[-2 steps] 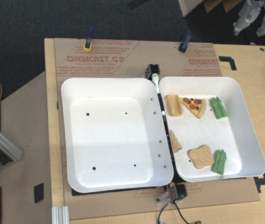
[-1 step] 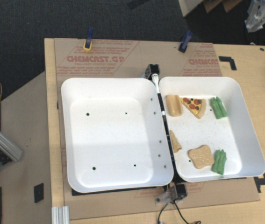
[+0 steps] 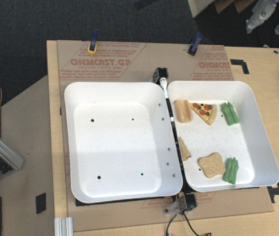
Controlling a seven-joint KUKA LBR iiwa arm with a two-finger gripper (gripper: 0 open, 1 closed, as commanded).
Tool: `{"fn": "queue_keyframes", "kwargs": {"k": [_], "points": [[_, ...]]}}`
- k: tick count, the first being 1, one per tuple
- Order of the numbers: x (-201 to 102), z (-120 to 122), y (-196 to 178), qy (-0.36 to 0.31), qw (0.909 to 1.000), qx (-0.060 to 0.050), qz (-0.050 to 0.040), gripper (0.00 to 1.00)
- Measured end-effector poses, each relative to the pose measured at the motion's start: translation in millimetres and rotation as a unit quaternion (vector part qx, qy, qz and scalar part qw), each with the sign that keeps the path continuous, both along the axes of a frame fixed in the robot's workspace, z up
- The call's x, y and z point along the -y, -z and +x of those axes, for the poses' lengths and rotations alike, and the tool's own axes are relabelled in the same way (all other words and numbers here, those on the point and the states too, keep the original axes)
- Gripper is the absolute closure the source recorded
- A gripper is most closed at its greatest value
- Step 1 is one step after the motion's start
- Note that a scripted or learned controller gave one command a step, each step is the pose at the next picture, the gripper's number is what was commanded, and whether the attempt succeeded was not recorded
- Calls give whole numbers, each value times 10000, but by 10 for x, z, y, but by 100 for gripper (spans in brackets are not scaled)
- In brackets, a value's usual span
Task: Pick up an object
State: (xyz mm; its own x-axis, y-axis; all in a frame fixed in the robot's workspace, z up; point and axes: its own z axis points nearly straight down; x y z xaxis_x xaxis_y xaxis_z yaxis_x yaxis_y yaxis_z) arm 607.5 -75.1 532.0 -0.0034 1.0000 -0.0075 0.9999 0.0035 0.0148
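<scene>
Objects all sit in the right bin (image 3: 257,132): bread roll (image 3: 182,110), pizza slice (image 3: 203,111) and a green veg piece (image 3: 230,113) along the far side; toast slice (image 3: 211,164) with another green piece (image 3: 231,170) touching it near the front; a small tan piece (image 3: 183,149) against the left wall. Left bin (image 3: 80,132) sits beside it on the cardboard-covered surface (image 3: 55,82). Gripper (image 3: 269,11) is at top right, well apart from the bins; state of the jaws: cannot tell, too small and blurred.
</scene>
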Motion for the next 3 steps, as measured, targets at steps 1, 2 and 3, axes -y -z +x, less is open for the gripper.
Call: {"fn": "queue_keyframes", "kwargs": {"k": [1, 2, 3], "points": [[1162, -553, -44, 85, 9999, -74, 19, 0], [1088, -514, -148, 20, 10000, -47, 16, 100], [1087, -513, -142, 19, 10000, -54, 18, 0]]}}
